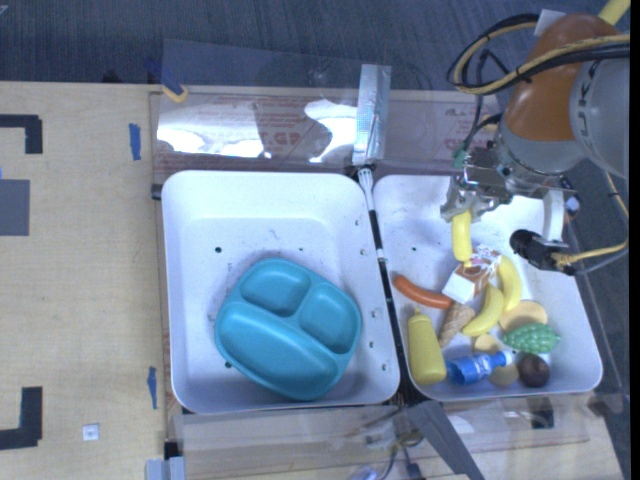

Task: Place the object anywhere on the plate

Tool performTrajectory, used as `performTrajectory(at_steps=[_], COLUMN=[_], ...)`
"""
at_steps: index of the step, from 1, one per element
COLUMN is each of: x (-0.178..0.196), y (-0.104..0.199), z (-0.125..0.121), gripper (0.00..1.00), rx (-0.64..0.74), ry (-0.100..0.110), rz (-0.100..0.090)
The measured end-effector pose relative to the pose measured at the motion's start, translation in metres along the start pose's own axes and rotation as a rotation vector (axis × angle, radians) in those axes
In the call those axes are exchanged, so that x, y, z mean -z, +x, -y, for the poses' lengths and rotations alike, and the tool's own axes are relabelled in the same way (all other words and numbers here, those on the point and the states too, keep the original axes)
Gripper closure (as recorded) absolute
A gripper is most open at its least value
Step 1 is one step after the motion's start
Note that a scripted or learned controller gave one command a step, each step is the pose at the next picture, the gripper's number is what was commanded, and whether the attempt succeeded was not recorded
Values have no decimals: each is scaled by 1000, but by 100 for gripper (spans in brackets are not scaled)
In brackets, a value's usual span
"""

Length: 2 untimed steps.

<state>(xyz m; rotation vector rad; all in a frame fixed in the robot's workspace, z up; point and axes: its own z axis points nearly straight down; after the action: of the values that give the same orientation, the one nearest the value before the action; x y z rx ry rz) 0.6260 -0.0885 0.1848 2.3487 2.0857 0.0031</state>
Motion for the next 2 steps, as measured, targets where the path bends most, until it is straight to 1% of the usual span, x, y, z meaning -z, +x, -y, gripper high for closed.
performTrajectory(at_steps=[1,2], x=[-1,0], y=[78,135], z=[63,131], gripper=[100,100], rx=[138,456], ry=[5,3], rz=[0,0])
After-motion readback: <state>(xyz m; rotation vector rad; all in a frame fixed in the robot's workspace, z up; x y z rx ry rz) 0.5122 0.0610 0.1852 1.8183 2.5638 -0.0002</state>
